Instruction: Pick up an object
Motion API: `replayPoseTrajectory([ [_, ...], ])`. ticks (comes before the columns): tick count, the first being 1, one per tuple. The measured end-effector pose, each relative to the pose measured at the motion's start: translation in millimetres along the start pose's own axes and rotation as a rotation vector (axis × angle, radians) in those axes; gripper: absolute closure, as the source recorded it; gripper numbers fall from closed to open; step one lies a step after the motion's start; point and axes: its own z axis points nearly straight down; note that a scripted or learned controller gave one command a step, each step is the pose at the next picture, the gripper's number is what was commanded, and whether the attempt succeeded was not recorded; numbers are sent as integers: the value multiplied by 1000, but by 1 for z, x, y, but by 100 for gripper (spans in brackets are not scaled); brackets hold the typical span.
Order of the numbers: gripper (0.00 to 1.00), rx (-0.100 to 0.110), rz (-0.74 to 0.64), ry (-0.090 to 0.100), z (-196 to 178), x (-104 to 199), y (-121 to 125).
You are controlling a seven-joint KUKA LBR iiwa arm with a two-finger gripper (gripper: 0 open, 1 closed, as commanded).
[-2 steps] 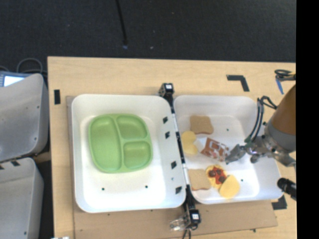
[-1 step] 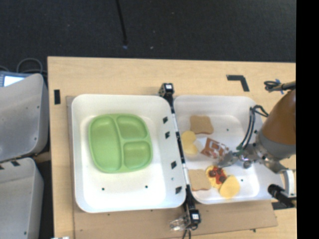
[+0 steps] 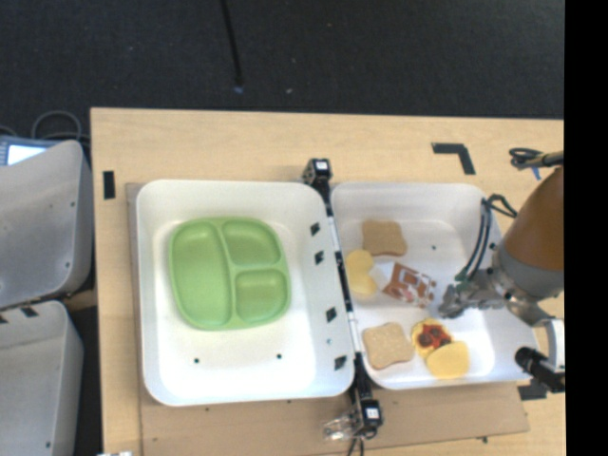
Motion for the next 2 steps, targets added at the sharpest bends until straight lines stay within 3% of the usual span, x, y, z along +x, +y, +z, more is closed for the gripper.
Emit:
replayPoseTrajectory([
  [2,100,1,-12,0,-109,-1,8],
])
